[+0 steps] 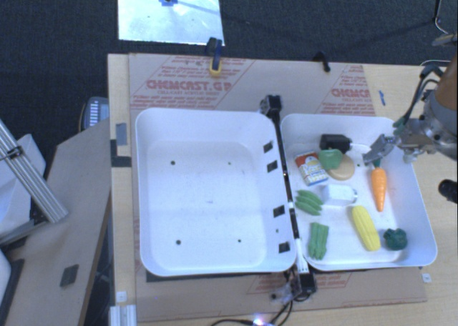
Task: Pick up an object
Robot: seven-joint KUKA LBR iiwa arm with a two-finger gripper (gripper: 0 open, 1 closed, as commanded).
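Note:
The right bin (422,246) holds several toy foods. An orange carrot (379,187) lies near its right side, with a yellow corn cob (365,227) and a dark green broccoli (394,239) in front of it. Further left are a black object (335,141), a green pepper (330,158) on a tan disc (346,169), a red and white box (310,169), a small white item (340,193), green pea pods (309,201) and another green vegetable (318,240). My gripper (378,149) hangs over the bin's back right part, just above the carrot's top end, with nothing visibly held.
The left bin (150,246) stands beside the right one, with black clips (278,189) along the shared divider. The arm (436,128) enters from the right over the bin's far right rim. A cardboard sheet (186,81) lies under both bins.

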